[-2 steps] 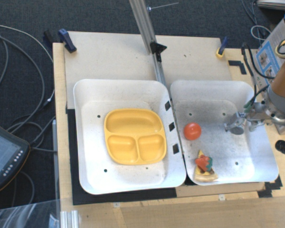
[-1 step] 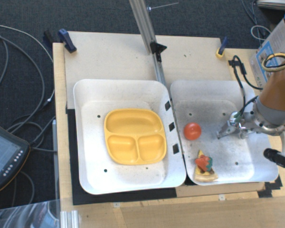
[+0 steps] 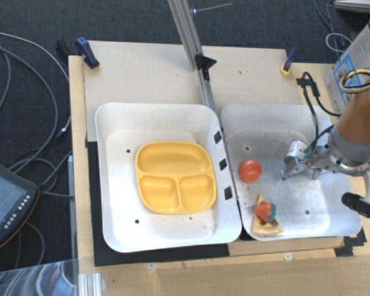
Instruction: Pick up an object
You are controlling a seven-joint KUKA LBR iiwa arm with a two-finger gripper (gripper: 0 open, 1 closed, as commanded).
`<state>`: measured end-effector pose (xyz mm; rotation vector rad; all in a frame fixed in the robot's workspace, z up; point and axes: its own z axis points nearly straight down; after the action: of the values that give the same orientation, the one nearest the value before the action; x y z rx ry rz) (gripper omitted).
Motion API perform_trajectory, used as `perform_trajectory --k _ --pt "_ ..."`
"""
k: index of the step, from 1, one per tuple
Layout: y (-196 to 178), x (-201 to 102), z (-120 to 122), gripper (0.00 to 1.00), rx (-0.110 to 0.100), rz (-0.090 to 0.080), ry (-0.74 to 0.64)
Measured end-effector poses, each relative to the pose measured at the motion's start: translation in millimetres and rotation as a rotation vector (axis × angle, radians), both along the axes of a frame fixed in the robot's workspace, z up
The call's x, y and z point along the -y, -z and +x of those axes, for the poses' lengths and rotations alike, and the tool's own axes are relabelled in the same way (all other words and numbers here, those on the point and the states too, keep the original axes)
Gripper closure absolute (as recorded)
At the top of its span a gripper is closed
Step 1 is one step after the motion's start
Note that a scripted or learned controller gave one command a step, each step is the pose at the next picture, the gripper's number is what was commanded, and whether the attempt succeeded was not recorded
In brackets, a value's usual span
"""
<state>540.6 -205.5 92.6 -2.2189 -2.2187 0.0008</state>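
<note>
Nothing lifted yet: ball [image 3: 250, 170] and toy [image 3: 266, 217] resting on floor of right bin [image 3: 259, 119], yellow tray [image 3: 174, 176] in left bin [image 3: 111, 165]. Gripper [image 3: 292, 159] low, right of ball, apart from it. Grasp and lift outstanding.

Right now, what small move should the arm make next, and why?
Probably shift the tool toward the round red ball in the right white bin; the ball lies loose just beside it, nearer than the red-and-yellow toy.
</note>
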Motion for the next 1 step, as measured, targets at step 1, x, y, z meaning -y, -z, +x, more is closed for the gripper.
perform_trajectory --k 1 --pt "-11.5 -0.1 1.0 1.0 0.003 0.0 0.0"
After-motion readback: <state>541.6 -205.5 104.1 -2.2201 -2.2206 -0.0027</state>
